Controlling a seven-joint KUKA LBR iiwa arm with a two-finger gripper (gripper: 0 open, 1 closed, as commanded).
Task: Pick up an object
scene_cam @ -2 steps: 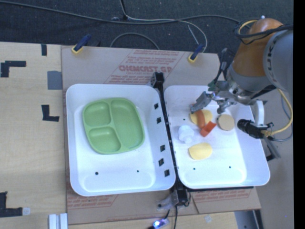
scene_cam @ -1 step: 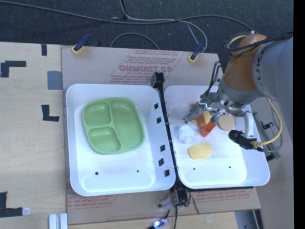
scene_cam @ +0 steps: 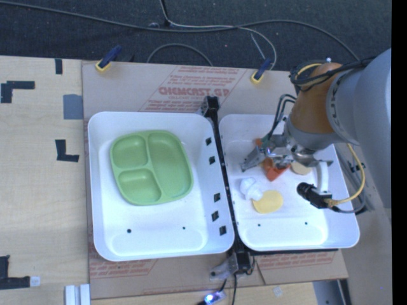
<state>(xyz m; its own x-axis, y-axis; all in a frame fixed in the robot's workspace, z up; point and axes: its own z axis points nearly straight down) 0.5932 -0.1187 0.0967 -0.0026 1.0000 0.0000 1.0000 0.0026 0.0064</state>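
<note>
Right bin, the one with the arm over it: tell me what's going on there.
The grey arm has its gripper down in the right bin, right at a small orange object. A yellow piece and a small white item lie just in front of it. The left bin holds a green divided plate, untouched.

A robotics lab test bench

Two white bins (scene_cam: 102,189) sit on a cardboard sheet (scene_cam: 191,88) clamped to the tabletop (scene_cam: 38,189), black tape marks (scene_cam: 63,150) stuck on, loose cables (scene_cam: 191,25) trailing behind.

Light wood bench (scene_cam: 38,189) w/ black tape marks, dark floor (scene_cam: 76,11), cables (scene_cam: 191,25) behind.
</note>
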